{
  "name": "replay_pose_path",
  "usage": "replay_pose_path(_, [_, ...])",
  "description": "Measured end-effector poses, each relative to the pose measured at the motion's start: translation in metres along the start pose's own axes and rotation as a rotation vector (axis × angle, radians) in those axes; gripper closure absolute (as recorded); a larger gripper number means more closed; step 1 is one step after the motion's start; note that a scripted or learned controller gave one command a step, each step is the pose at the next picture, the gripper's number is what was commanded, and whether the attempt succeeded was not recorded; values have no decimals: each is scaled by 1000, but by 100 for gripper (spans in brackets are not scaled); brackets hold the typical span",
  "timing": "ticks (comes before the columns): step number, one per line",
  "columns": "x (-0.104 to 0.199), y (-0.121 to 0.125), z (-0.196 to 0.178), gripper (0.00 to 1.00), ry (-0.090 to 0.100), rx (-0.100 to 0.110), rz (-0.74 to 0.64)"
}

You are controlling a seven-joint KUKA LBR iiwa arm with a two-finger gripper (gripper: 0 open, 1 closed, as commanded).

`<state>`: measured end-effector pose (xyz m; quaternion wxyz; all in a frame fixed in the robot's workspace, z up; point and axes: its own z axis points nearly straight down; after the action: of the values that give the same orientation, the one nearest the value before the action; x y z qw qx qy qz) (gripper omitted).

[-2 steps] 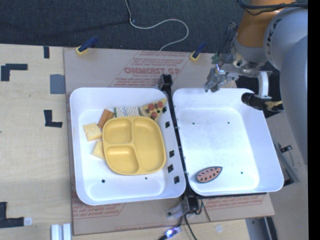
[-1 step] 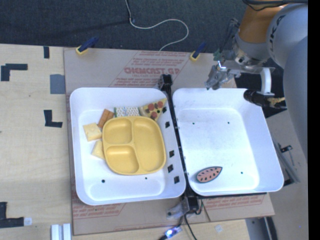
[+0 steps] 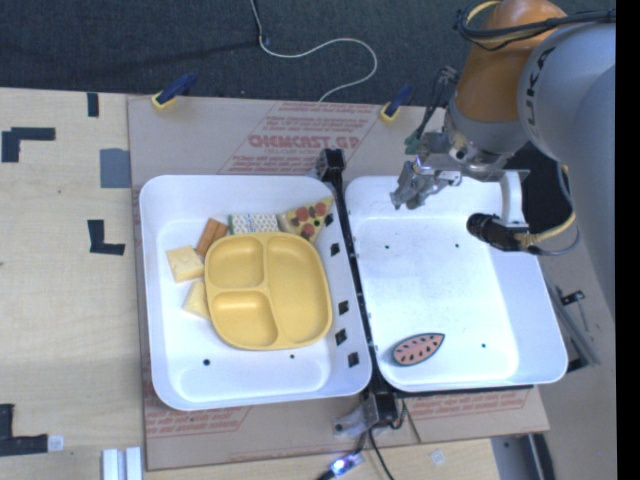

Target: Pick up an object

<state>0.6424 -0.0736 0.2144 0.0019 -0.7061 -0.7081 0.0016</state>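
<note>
My gripper (image 3: 408,197) hangs over the back left corner of the right bin (image 3: 520,363), open with nothing between its fingers. A small pink slice with dark seeds and a green rim (image 3: 416,348) lies flat near that bin's front edge, well apart from the gripper. In the left bin (image 3: 165,363) a yellow divided plate (image 3: 268,290) lies in the middle. Behind and left of it sit a pale square cracker (image 3: 184,263), an orange-brown piece (image 3: 210,235), a checkered block (image 3: 252,223) and a pizza-like slice (image 3: 308,216).
A black divider rail (image 3: 348,268) runs between the two bins. A pale wedge (image 3: 195,300) peeks out from under the plate's left side. The arm's black cable loop (image 3: 510,233) hangs over the right bin's back right. A white cable (image 3: 320,48) lies on the dark floor behind.
</note>
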Motion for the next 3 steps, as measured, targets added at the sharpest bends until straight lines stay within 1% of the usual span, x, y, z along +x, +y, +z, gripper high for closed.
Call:
replay_pose_path(1, [11, -31, -4, 100, -1, -1, 2])
replay_pose_path(2, [25, -25, -2, 100, -1, -4, 0])
replay_pose_path(3, [15, -26, 0, 100, -1, -3, 1])
